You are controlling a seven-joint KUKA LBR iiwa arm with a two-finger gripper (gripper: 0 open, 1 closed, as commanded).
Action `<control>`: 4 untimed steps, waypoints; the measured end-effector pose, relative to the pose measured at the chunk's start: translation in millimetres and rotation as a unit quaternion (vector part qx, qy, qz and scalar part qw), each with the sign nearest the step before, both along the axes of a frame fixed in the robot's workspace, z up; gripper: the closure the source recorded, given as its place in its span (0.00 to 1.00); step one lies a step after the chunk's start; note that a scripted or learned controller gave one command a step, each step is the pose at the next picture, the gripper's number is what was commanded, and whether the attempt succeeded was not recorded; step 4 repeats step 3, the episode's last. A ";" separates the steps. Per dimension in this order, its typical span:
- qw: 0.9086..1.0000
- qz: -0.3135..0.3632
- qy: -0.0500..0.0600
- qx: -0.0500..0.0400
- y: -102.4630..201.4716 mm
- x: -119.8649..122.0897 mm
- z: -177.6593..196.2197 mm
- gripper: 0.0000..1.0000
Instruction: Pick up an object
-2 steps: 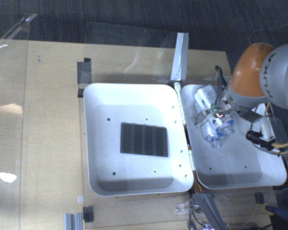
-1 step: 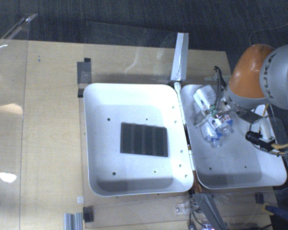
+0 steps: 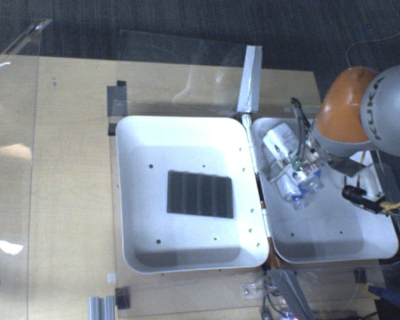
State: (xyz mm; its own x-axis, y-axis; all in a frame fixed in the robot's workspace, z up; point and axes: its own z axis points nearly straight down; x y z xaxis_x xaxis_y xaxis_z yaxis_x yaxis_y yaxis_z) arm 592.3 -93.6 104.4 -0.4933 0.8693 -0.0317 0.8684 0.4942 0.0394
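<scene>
The arm's 1 hand [image 3: 300,167] is hovering in the right of 2 white bins [image 3: 360,245], over 1 clear crumpled object [image 3: 295,187], its grip impossible to tell.

1. I'm getting one fixed camera, sitting above the bench [image 3: 67,179] and looking down at a slant.
2. It's taking in both white bins whole: left bin [image 3: 140,152] sitting mid-frame, right bin [image 3: 367,235] running toward the right edge.
3. It's standing fairly far back; dark floor [image 3: 153,5] is showing along the top beyond the bench.
4. The arm [image 3: 360,109] is coming in from the right, covering part of the right bin's far corner.
</scene>
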 end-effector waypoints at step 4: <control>0.994 0.107 0.022 0.001 43.7 35.0 81.8 1.00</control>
